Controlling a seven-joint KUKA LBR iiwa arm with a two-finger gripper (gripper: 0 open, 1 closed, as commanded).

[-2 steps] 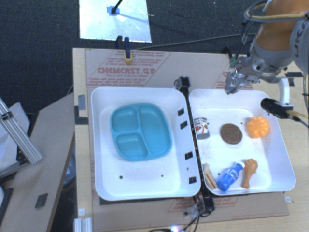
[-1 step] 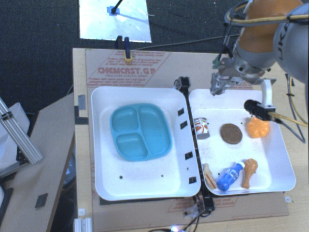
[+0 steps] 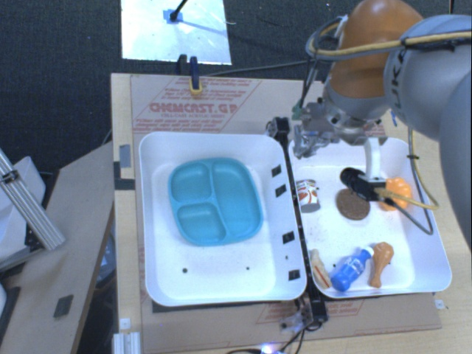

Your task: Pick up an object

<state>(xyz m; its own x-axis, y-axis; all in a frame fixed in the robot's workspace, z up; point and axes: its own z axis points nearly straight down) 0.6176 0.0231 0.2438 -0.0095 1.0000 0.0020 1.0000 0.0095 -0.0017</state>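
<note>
- My claw (image 3: pixel 304 144) hangs over the 11 o'clock corner of the right bin (image 3: pixel 417 245), close to the wall shared with the left bin (image 3: pixel 221 268).
- Claw state: cannot tell from this angle whether it is open or closed. I see nothing gripped in it.
- My arm (image 3: pixel 431 65) comes in from 2 o'clock, above the far edge of the right bin.
- Small can (image 3: pixel 307 195): at 6 o'clock from my claw, near it but apart, at the 9 o'clock side of the right bin, just beside the shared wall.
- Brown disc (image 3: pixel 353 204): lies flat near the bin's middle, at 3 o'clock from the can.
- Orange ball (image 3: pixel 398 190): at 2 o'clock from the disc, near the bin's 3 o'clock wall.
- Blue bottle (image 3: pixel 350 269): on its side at the bin's 6 o'clock edge, white cap pointing toward 1 o'clock.
- Drumstick (image 3: pixel 380 260): just beside the bottle, at its 3 o'clock.
- Tan sticks (image 3: pixel 319 268): in the bin's 7 o'clock corner, just beside the bottle's base.
- Blue plate (image 3: pixel 216 201): three compartments, flat in the middle of the left bin, well apart from my claw at 8 o'clock.
</note>
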